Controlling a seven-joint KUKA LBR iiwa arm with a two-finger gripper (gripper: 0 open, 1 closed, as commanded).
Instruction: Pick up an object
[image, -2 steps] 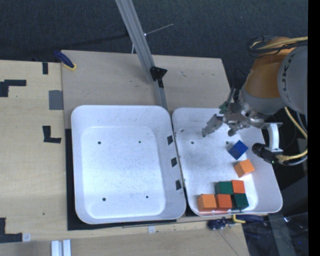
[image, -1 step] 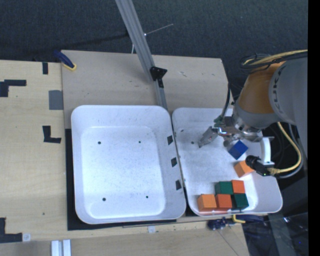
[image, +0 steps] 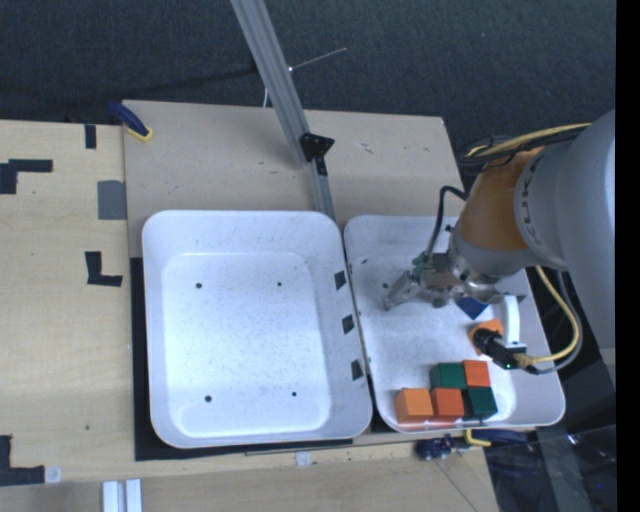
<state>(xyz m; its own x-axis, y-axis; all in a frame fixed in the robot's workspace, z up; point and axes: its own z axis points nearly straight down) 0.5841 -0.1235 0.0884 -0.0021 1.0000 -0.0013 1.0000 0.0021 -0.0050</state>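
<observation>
My gripper (image: 396, 292) hangs low over the right bin (image: 400, 240), in its upper middle, pointing toward the bin's left wall. Nothing shows under or beside its tip except bare bin floor. A cluster of small blocks lies in the bin's near right corner: an orange block (image: 413, 403), a second orange block (image: 448, 402), a green block (image: 450, 375), a third orange block (image: 477, 373) and a dark green block (image: 483, 401). The cluster sits well below and to the right of the gripper. A small blue piece (image: 470, 308) and an orange piece (image: 487, 331) show just under the wrist.
The left bin (image: 160, 240) stands beside the right one, sharing a raised middle rim. A slanted metal pole (image: 285, 90) crosses the bench behind the bins. A blue and yellow tool (image: 131, 120) lies at the bench's far left corner. Yellow cable (image: 560, 340) loops by the arm.
</observation>
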